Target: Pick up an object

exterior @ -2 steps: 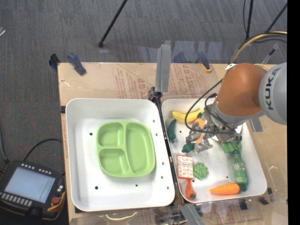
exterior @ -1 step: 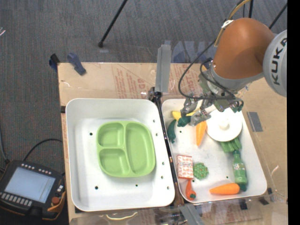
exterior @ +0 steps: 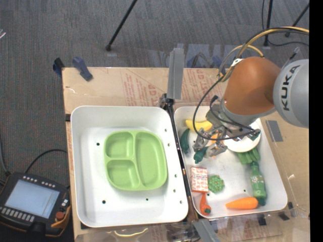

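Down in the right bin (exterior: 275,165), the claw (exterior: 208,146) hangs low over a dark green toy (exterior: 199,156) near the banana (exterior: 198,124); whether it pinches anything, I cannot tell. Nearby lie a carrot (exterior: 242,203) and green bottle (exterior: 257,181). Left bin (exterior: 83,135) holds a green divided plate (exterior: 135,160).

Light: bright, even, from overhead.
Shadows: soft, faint inside the left bin (exterior: 81,135) walls.
Glare: mild sheen on the orange band (exterior: 250,87).
Focus: mostly sharp; slight blur around the gripper (exterior: 208,147).
Edges: no obvious warping.
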`<state>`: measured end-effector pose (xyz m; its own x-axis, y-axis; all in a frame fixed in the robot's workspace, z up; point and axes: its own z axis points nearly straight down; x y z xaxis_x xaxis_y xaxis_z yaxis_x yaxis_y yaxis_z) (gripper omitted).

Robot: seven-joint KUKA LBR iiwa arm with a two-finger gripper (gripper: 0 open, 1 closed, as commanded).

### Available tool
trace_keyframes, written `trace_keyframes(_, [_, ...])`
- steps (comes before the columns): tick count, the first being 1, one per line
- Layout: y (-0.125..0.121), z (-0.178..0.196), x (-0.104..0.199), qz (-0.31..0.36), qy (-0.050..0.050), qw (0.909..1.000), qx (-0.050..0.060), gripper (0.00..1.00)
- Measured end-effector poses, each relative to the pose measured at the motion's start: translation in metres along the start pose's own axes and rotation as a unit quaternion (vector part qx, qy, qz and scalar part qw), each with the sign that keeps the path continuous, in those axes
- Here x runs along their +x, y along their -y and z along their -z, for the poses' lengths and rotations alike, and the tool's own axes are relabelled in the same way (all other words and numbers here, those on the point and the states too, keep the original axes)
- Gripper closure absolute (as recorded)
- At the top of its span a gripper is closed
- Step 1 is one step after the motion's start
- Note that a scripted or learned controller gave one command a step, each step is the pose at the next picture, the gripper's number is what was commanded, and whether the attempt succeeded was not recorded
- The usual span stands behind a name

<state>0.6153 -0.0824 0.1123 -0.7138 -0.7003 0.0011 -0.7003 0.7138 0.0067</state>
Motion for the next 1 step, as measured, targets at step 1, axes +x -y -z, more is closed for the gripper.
trace_keyframes(1, [-0.0388,0.117,-0.0395,0.027,0.007,0.9996,0.008,1.0])
